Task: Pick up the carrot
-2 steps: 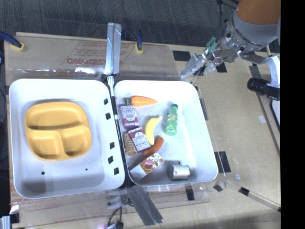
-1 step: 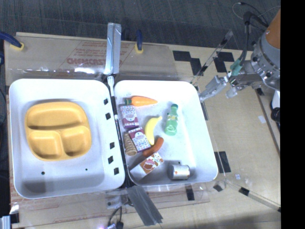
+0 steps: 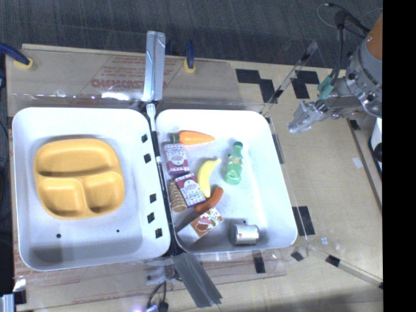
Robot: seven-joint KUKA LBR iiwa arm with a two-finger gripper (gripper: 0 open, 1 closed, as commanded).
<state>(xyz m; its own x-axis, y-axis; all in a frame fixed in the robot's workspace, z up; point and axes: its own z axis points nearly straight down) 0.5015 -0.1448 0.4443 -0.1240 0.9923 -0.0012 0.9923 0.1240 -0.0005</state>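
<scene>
The orange carrot (image 3: pixel 195 136) lies near the far edge of the right bin (image 3: pixel 276 174), its tip pointing right, just above a maroon carton (image 3: pixel 175 158). My gripper (image 3: pixel 300 119) hangs outside the right bin, above the bench to the right of the bin's far right corner. It is well right of the carrot and a little higher in the view. Nothing is between its fingers.
In the right bin lie a banana (image 3: pixel 207 175), a green bottle (image 3: pixel 234 164), a red sausage (image 3: pixel 209 199), two more cartons (image 3: pixel 188 192) (image 3: pixel 207 223) and a silver can (image 3: pixel 246 234). The left bin (image 3: pixel 26 239) holds a yellow divided tray (image 3: pixel 79 177).
</scene>
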